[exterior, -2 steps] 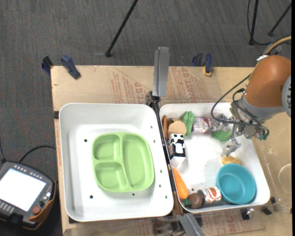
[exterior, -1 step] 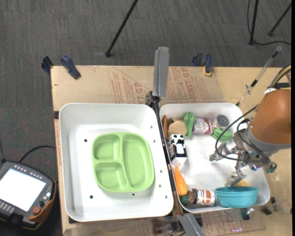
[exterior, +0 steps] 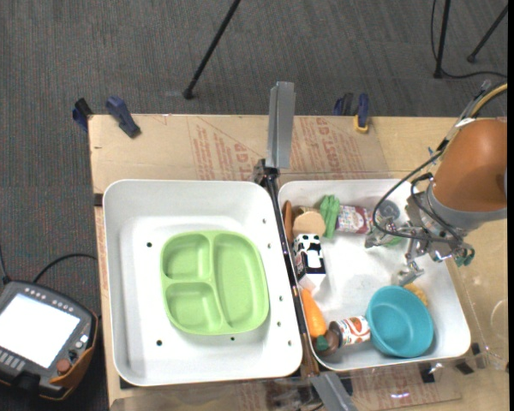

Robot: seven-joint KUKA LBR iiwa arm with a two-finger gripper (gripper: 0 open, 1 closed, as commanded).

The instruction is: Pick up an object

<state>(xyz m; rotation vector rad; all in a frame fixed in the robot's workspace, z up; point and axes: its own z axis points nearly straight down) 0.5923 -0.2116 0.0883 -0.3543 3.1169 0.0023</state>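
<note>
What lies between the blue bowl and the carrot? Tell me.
In the camera view, a small labelled can lies on its side between the blue bowl and the carrot.

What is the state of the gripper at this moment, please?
Gripper: above the right bin, near the blue bowl; its state cannot be told.

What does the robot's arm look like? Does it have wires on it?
The arm ends in a big rounded orange band with a grey collar beneath it. Below that hangs the tool, a small cluster of silvery grey metal parts. Yes, there are wires: thin black cables loop out from the wrist, and another light cable curves above the orange part.
</note>
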